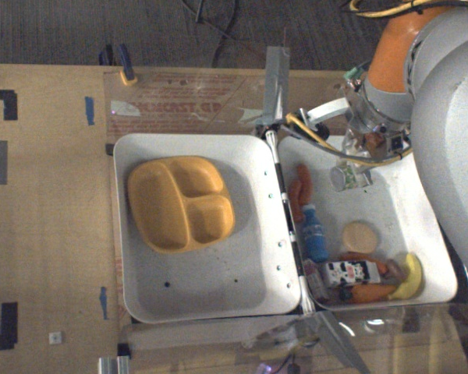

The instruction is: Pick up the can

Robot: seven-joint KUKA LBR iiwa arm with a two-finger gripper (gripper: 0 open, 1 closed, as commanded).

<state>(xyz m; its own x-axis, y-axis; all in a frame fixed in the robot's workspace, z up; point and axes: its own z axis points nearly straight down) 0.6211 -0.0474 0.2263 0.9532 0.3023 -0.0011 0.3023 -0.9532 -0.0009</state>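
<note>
Can: small silver can (348, 177) near the far edge of the right bin (429, 209), directly under the arm's wrist, apparently just off the bin floor.
Gripper: gripper (357, 162) sits right above the can; the wrist and yellow cable (327, 140) hide how far apart the fingers stand, so whether the can is gripped cannot be told.
Step in hand: judged to be the grasp itself, or the first moment of lifting.
Next move: a straight rise calls for a firm hold on the can; if the hold is not made, the gripper must settle around it first.
Right bin, near edge: banana (409, 277), carton (349, 272), blue bottle (314, 236), round tan disc (360, 237), crowded together, well apart from the can.
Divider side: orange-red item (299, 192) lies along the wall between the bins.
Left bin: left bin (140, 287) bears a yellow sectioned tray (179, 202).
Open room: bare bin floor surrounds the can; the far rim is close.
</note>
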